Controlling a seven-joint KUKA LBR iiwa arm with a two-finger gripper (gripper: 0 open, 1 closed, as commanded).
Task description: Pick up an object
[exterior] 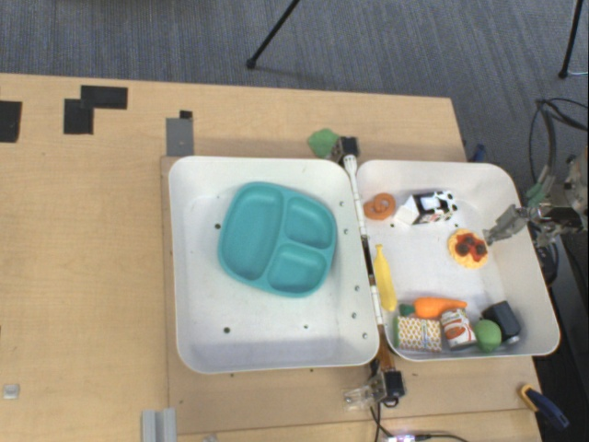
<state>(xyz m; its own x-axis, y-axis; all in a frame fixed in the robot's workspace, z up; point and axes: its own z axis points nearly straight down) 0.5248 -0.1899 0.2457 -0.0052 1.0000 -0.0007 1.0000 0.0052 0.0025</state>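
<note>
From above, the left bin (193,339) holds a teal divided plate (277,238). The right bin (515,187) holds a donut (379,206), a black-and-white cow toy (433,206), a small pizza (468,248), a yellow banana (383,277) lying lengthwise along the divider, an orange carrot (440,308) lying crosswise, a can (456,329) and a green ball (489,335). The gripper (504,226) sits at the right rim beside the pizza; whether its jaws are apart or together I cannot tell.

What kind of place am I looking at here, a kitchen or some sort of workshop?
Most likely a robotics lab. A wooden bench on grey office carpet holds two white bins: one with a teal divided plate, the other with toy food such as a carrot, and a gripper reaches in.
</note>
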